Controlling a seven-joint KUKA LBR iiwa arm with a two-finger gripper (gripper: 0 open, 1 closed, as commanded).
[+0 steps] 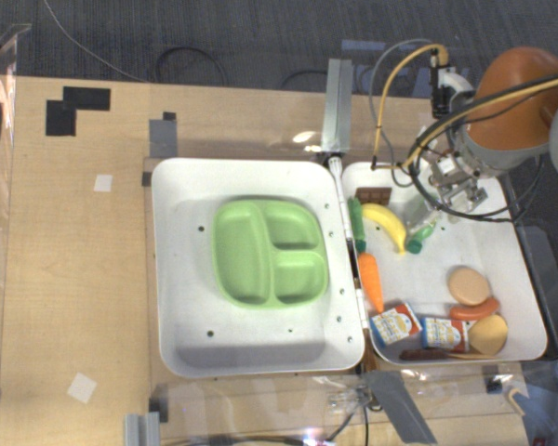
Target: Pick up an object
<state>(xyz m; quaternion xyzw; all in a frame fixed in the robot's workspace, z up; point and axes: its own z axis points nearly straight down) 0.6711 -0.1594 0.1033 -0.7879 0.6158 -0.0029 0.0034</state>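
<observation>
I see the gripper (446,193) low over the far part of the right bin (525,291), hanging from the grey arm (511,110) with its orange band. Cables and metal parts crowd the wrist, so I cannot tell how far it is open, nor whether it has hold of anything.

Just below and to the left of it lies a green marker (421,236), its upper end close under the gripper; I cannot tell whether the two touch. Left of that, a banana (387,224) curves across the bin floor, and above the banana's far end sits a small brown block (373,195). Further left, against the bin's wall, a green stick (355,223) lies lengthwise, with a carrot (371,282) below it along the same wall.

Well below the gripper, towards the near edge, I see a tan disc (468,285), a red sausage (474,309) touching its lower side, and a yellow-orange ball (488,334) just beneath. Left of these, two small printed cartons (395,324) lie side by side, with a dark stick (428,352) along the bin's near wall.

Far to the left of the gripper, the left bin (181,342) holds a green divided tray (268,254), lying flat in the middle.
</observation>
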